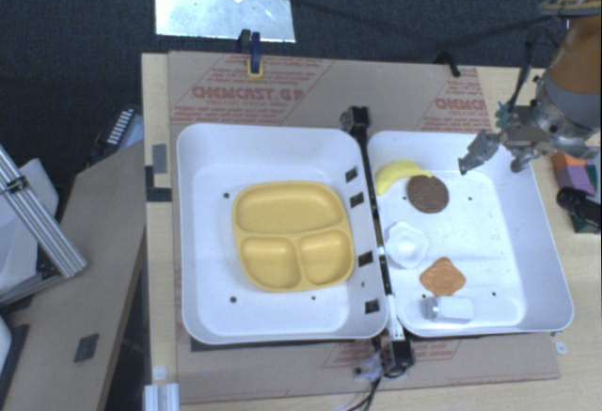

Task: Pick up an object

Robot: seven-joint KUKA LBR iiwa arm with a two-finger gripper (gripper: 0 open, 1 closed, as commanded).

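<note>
White bins side by side: the left bin [202, 212] holds a yellow tray [287, 235], the right bin [527, 240] holds the small stuff. The gripper [497, 155] hangs at the right bin's 12 o'clock edge, fingers spread, holding nothing. Nearest pick is probably the brown disc [428, 194], at its 8 o'clock, banana [397, 175] just past it.

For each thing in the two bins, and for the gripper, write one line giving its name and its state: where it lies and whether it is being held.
Yellow tray: flat in the left bin, nothing in its compartments.
Banana: loose in the right bin, beside the brown disc.
Brown disc: lying flat, not held.
White cup: resting loose.
Orange piece: lying flat.
White block: at the near edge.
Gripper: open above the right bin, holding nothing.
</note>
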